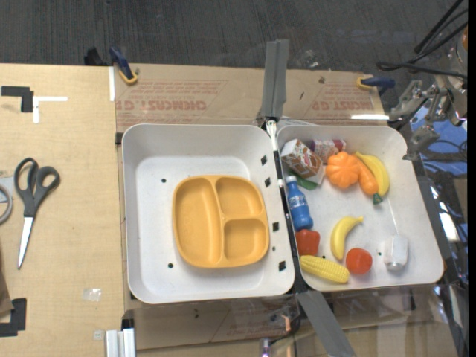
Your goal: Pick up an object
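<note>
Tipped loose into the right bin [424, 222], presumably as a jumble of pick candidates: pumpkin [343, 168] up and right of the blue bottle [300, 207], small banana [345, 234] just right of it and lying apart from its neighbours, corn [324, 269] below it. Left of the bottle, across the bin walls, a yellow plate [221, 220], likely a drop spot. Cannot tell the arm's pose, nor whether the pincer is open or closed.

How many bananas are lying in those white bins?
2, both in the right bin: one banana near the far edge beside the small orange pumpkin, another banana nearer the middle. Others could be hidden.
</note>
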Controlling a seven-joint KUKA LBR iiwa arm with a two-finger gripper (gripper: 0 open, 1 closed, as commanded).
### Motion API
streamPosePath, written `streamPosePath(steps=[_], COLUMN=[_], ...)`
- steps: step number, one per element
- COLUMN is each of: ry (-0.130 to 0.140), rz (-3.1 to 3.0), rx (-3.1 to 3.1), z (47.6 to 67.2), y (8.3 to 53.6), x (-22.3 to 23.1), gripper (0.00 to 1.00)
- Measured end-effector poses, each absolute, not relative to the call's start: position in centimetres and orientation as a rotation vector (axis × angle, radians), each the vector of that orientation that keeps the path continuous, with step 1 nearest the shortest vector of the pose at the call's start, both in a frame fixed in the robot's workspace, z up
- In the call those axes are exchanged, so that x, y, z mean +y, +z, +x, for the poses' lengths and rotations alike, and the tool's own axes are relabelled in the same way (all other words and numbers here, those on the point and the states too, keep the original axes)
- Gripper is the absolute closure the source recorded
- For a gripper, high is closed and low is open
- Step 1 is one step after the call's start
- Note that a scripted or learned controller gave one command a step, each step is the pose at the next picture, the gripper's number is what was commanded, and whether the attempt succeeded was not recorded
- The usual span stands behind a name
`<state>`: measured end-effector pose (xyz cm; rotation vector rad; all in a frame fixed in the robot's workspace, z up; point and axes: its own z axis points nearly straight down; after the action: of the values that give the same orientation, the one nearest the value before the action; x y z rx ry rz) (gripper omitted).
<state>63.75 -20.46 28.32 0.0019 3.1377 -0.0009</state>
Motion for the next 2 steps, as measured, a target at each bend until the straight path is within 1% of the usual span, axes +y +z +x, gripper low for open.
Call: streamPosePath(steps=[1,2], ry=[-0.001,-0.001], rz=[0.149,0.346], rx=[3.134,3.117], z=[59.5,62.9], y=[18.6,9.4], x=[-22.1,-22.1], gripper=[0.00,0.00])
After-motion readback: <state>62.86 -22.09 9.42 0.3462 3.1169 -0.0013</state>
